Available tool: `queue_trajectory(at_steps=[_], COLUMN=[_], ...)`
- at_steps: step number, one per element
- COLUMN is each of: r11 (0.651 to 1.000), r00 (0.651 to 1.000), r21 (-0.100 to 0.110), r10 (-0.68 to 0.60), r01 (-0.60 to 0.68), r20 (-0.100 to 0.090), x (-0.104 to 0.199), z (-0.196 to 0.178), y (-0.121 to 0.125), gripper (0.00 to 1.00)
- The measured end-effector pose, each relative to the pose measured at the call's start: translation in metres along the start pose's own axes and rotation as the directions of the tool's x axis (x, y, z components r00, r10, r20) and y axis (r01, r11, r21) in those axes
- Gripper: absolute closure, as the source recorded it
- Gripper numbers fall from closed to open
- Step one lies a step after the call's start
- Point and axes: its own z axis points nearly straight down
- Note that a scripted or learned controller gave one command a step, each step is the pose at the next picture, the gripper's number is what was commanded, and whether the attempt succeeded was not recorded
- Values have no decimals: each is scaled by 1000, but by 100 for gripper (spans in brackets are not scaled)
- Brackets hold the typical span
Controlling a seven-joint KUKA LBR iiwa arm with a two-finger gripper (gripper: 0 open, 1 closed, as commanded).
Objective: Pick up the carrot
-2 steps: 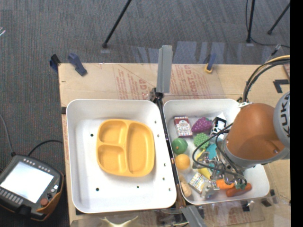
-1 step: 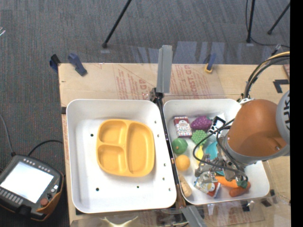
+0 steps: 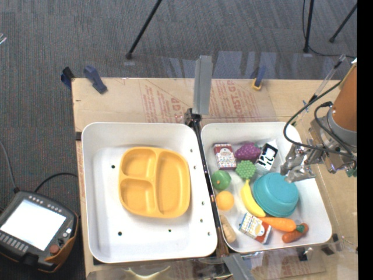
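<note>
The carrot [image 3: 280, 223] is orange and lies near the front edge of the right bin [image 3: 322, 206], just below a teal bowl [image 3: 276, 194]. My gripper [image 3: 295, 172] hangs over the right side of that bin, beside the bowl's upper right rim and well behind the carrot. Nothing shows between its fingers. The arm reaches in from the right with its orange band [image 3: 356, 98] at the frame edge.
The right bin also holds a banana [image 3: 250, 200], an orange ball [image 3: 225, 200], a green apple [image 3: 221, 179], purple grapes [image 3: 248, 151], a red carton [image 3: 224, 156], a small snack box [image 3: 254, 227] and a red-brown toy [image 3: 296, 233]. A yellow divided plate [image 3: 155, 181] lies in the left bin [image 3: 99, 214].
</note>
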Motion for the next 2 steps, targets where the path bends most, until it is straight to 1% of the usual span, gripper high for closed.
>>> queue_trajectory(at_steps=[1, 2], r11=[990, 990], r00=[990, 990], r21=[-7, -8], r10=[-144, -143], r01=[144, 143], r20=[-10, -9], x=[49, 49], z=[11, 11], y=[-41, -41], gripper=[100, 0])
